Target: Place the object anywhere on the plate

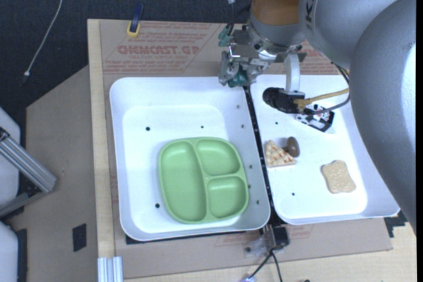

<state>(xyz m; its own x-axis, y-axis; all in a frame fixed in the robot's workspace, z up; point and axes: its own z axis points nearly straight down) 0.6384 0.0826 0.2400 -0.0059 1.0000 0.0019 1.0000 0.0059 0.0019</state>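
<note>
While hovering beyond the plate [201,179], gripper [232,76] state: cannot tell. Cracker [338,177] lying flat right of plate in right bin [310,205], long axis roughly front-to-back. Cardboard [106,142] beneath bins, dark carpet [46,23] around.

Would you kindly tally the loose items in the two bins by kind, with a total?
Green divided plate: 1
Pizza-slice piece: 1
Brown rounded piece: 1
Tan toast-like piece: 1
Total: 4, the plate in the left bin, the other three in the right bin.
</note>
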